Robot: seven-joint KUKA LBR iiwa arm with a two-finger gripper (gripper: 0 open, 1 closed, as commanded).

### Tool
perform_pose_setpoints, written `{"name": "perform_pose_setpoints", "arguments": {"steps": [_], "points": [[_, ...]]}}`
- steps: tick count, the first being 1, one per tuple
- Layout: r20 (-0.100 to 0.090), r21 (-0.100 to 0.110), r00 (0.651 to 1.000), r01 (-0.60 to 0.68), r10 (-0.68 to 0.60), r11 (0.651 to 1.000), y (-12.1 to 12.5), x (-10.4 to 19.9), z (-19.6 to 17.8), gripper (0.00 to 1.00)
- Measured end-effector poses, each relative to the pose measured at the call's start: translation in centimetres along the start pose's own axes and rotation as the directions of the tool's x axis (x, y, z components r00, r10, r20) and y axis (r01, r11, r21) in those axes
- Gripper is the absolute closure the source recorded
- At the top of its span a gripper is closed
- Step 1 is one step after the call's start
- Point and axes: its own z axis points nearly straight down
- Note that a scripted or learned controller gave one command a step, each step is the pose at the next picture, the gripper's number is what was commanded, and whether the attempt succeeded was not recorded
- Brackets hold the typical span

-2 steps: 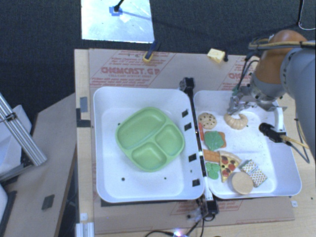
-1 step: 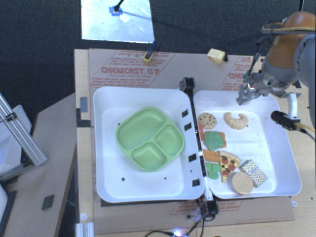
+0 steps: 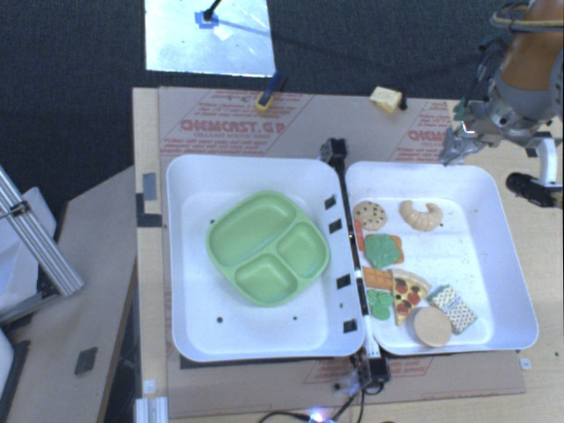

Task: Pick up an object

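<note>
The right bin (image 3: 493, 227) holds several toy foods: a chocolate-chip cookie (image 3: 370, 214), a croissant (image 3: 422, 215), a green leafy piece (image 3: 384, 250), a pizza slice (image 3: 409, 291), a patterned block (image 3: 454, 307) and a tan round disc (image 3: 432, 326). My gripper (image 3: 459, 142) hangs at the upper right, above the bin's far edge, well clear of the foods. Nothing shows between its fingers.
The left bin (image 3: 189, 192) holds a green divided plate (image 3: 268, 248). A black divider (image 3: 345, 236) runs between the bins. A yellow block (image 3: 386, 99) and a small yellow-blue item (image 3: 266, 99) lie on the cardboard behind them. A shiny metal sheet (image 3: 210, 25) lies at the back.
</note>
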Motion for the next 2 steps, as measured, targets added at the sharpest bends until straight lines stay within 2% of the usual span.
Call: {"name": "perform_pose_setpoints", "arguments": {"steps": [1, 2], "points": [[-0.001, 0.006, 1.000, 0.001, -0.001, 1.000, 0.1, 0.1, -0.3, 1.00], [-0.004, 0.010, 1.000, 0.003, -0.003, 1.000, -1.2, 5.1, 0.7, 1.00]]}}
